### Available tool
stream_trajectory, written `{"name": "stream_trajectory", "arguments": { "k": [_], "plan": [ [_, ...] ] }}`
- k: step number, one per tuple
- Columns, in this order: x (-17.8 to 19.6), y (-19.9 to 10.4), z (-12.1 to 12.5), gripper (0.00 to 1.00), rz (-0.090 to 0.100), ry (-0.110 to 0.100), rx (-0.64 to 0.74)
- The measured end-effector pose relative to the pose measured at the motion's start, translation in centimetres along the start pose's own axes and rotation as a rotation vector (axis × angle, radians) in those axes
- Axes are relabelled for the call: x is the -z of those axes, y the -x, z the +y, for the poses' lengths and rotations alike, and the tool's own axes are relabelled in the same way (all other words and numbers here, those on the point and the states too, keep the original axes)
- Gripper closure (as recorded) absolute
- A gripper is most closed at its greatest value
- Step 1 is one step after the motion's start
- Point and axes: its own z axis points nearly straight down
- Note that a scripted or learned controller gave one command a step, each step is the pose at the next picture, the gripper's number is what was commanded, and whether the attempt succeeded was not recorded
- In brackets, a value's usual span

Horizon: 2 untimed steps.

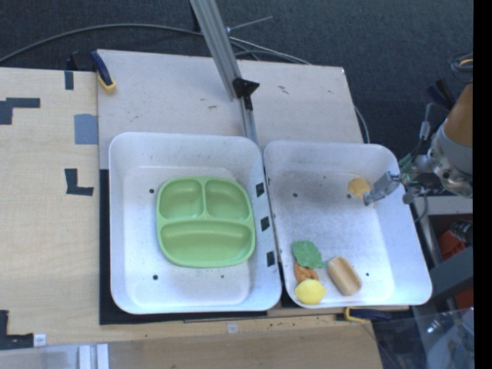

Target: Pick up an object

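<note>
At the right of the frame, the tool (377, 191) reaches beside a small yellow thing (358, 186). I cannot tell if it is apart or together. Next it must close on that.

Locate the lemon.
The lemon lies in the right bin, at its near edge, touching the carrot and left of the bread roll.

You see dark carpet floor (369, 21) around a pale wood worktop (38, 229). Grey tape patches (86, 128) mark its left side. A metal pole (217, 37) slants in from above; thin cables (115, 29) loop across the carpet. Light is even.
</note>
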Motion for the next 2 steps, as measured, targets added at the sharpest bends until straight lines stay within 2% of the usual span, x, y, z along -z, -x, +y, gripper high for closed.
{"name": "stream_trajectory", "arguments": {
  "k": [1,2],
  "plan": [
    [0.0,0.0,0.0,0.00,0.000,0.000,0.000],
    [-4.5,-0.3,0.4,0.00,0.000,-0.004,0.000]
  ]
}}
